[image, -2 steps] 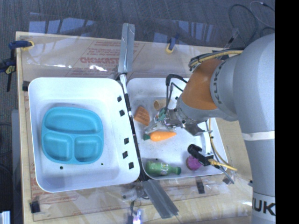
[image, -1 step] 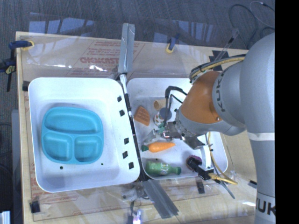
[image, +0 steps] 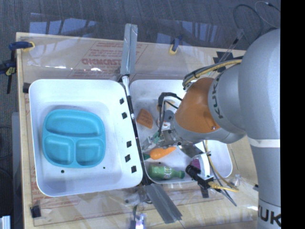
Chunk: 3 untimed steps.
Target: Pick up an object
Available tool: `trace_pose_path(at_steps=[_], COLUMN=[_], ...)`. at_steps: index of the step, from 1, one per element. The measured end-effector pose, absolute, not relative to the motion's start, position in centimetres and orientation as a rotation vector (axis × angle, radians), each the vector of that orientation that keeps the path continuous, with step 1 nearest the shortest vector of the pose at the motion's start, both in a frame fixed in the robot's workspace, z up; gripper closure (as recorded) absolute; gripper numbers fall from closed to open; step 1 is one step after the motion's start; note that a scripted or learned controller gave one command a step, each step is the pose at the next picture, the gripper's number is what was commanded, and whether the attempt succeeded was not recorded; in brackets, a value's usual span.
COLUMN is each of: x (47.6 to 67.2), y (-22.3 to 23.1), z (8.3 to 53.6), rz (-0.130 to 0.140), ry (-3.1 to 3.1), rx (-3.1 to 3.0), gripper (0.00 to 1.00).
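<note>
Gripper [image: 164, 136] is down in the right bin [image: 143, 93], low over the clutter near the bin's middle-left. Finger state: cannot tell, the wrist and the orange band [image: 194, 109] cover most of it from this angle. Nothing visibly between the fingers, so no confirmed hold.

Right under / just beside the gripper tip: orange carrot [image: 162, 152], lying roughly flat, pointing left-right. It looks touching or nearly touching the gripper, can't separate the two.

Just below the carrot: green bottle [image: 166, 171], on its side along the bin's near wall.

Up-left of the gripper: brown wedge-shaped piece [image: 145, 119], apart from the fingers, near the divider side of the bin.

Right of the bottle: small magenta object [image: 195, 164], partly hidden by black cabling and a bracket.

Left bin [image: 40, 92] holds a blue divided plate [image: 73, 138], three compartments, lying flat near the middle, well apart from the arm.

Bins sit side by side on the bench [image: 62, 56], a grey strip [image: 127, 51] running up from the seam between them.
</note>
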State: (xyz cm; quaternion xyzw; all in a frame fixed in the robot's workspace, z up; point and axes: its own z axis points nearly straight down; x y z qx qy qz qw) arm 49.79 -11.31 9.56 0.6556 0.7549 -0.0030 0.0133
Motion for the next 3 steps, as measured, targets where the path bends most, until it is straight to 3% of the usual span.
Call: trace_pose_path(at_steps=[1,2,3], x=[49.8,49.2,49.2], y=[-10.8,-8.7,-8.7], z=[10.4,20.3,20.3], rz=[-0.006,0.0,-0.001], ry=[2.374,2.38,2.38], rx=[2.036,2.052,2.052], gripper=[1.0,1.0,0.0])
